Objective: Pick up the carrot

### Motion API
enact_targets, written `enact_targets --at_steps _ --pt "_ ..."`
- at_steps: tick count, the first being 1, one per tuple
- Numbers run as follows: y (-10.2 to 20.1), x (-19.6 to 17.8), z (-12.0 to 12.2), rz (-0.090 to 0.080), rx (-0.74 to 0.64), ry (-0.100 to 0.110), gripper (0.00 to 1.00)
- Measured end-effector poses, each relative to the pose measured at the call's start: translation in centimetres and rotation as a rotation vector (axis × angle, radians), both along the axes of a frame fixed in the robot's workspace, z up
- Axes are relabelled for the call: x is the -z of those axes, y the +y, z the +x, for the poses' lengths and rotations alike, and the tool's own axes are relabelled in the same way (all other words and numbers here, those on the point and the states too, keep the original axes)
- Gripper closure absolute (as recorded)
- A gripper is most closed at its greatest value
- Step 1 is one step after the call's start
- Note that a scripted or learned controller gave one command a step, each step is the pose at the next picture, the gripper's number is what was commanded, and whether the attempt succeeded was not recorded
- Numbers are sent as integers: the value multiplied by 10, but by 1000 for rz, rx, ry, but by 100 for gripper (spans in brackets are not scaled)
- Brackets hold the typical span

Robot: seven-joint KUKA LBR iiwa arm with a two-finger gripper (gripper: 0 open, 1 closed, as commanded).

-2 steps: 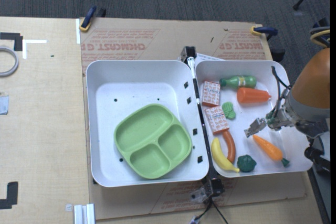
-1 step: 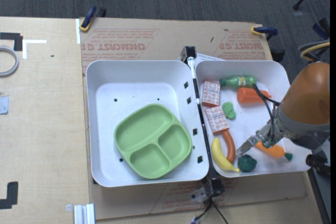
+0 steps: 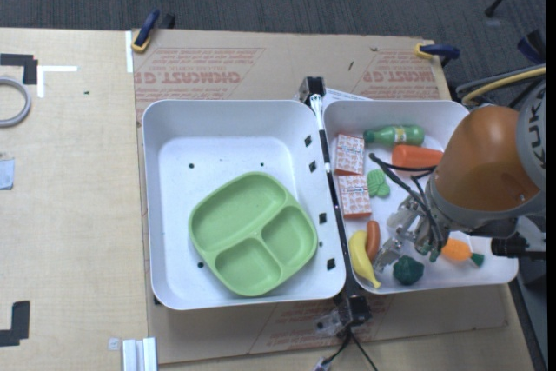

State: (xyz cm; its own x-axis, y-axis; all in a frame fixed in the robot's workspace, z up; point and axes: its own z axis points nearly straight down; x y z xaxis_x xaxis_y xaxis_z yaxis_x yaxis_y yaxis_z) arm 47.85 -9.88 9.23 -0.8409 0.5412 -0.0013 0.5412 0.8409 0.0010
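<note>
Starting nearest, at the front of the right bin [image 3: 434, 110] on the table [image 3: 69, 187]: lying there together, a yellow banana [image 3: 363, 261], a dark green lump [image 3: 408, 271] and a reddish sausage [image 3: 373, 237]. Hanging just above these, the pincer [image 3: 405, 246], low over the clutter and gripping nothing visible (how wide it is standing, impossible to tell under the cables). Sitting just beside it, a small orange piece [image 3: 456, 252] with a green stub, easily mistaken for the target. Further back, resting in a row beside the bin's left wall, two red-and-white boxes [image 3: 352, 176]. Beyond these, lying on its side towards the far wall, the carrot [image 3: 415, 156], long and orange-red, its right end disappearing under the orange band of the arm [image 3: 486, 161], with a green bottle [image 3: 395, 135] just behind it. Judging it a light, stiff, smooth plastic toy, likely rolling if nudged; squeezing across the thick middle, square to its length, looking safest.
</note>
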Motion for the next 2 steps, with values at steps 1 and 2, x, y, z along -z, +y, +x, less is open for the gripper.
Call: enact_targets --at_steps 1,2 --pt "-50 -104 42 -1 -34 -2 0" --pt "-40 -13 14 0 -189 -1 0"
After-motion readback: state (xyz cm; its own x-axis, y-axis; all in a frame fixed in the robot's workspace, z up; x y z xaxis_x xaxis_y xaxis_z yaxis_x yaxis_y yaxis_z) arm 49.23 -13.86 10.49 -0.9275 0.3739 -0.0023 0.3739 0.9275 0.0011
